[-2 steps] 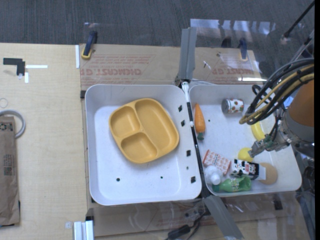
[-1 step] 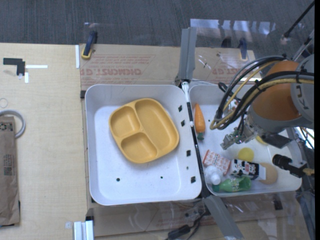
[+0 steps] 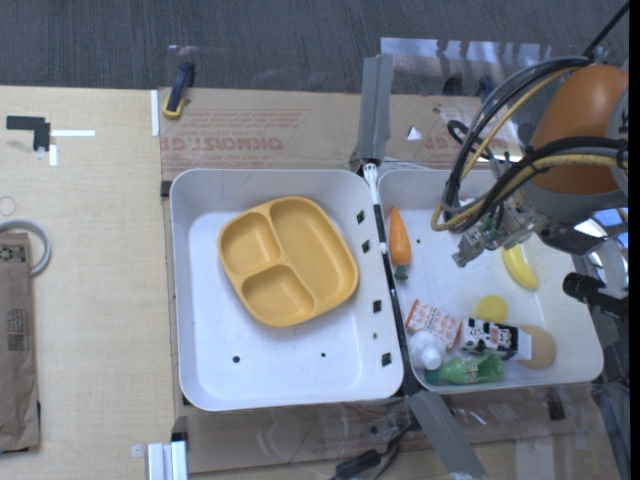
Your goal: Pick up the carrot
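The carrot [image 3: 398, 238] is orange with a green stem end. It lies lengthwise against the left wall of the right bin [image 3: 440, 268], close to the divider between the bins. My gripper [image 3: 472, 248] hangs over the middle of the right bin, to the right of the carrot and clear of it. Cables and the wrist body cover its fingers. Nothing shows in its grasp.
A yellow divided plate [image 3: 288, 260] sits in the left bin [image 3: 200, 348]. In the right bin lie a banana [image 3: 520, 266], a yellow round piece [image 3: 491, 308], a red-and-white packet [image 3: 432, 320], a black-and-white carton [image 3: 495, 340], a green item [image 3: 465, 370] and a tan ball [image 3: 540, 346].
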Tool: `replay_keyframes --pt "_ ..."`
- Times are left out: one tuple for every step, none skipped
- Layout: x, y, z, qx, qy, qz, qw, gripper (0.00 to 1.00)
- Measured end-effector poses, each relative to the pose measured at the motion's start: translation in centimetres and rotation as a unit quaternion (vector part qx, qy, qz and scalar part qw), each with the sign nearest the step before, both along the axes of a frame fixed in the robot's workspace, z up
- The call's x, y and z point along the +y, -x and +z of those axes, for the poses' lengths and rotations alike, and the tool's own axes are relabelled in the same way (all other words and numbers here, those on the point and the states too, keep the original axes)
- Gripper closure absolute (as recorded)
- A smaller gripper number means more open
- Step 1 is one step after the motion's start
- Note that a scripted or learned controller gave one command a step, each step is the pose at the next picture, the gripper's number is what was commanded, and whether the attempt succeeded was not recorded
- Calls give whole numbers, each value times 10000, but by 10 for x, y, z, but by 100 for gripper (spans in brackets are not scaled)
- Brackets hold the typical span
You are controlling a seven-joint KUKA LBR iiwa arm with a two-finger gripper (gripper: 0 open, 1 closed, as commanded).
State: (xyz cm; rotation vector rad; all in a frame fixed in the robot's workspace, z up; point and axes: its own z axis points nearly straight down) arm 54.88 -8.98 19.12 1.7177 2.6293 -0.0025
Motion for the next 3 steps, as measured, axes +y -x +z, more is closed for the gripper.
replay_keyframes --pt "-47 0 0 -4 5 364 9993 100" --pt "-55 14 -4 2 0 652 9979 100" --pt "-49 -33 -13 -4 0 760 9971 100"
